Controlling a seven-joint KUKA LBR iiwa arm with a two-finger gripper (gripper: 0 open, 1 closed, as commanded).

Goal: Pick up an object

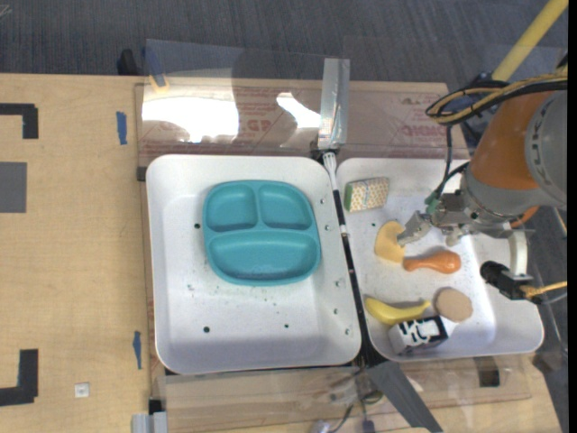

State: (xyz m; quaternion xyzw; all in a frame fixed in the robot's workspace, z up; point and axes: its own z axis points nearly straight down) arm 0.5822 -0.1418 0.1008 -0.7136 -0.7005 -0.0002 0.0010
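At the near edge of the right bin we saw a black-and-white item, with a yellow banana and a tan round piece just behind it. Farther back lay an orange drumstick-shaped toy, touching a yellow wedge, and a pale speckled block. The gripper hovered by the wedge; jaws' spread we could not tell. The left bin held a teal divided plate. The counter was tan.
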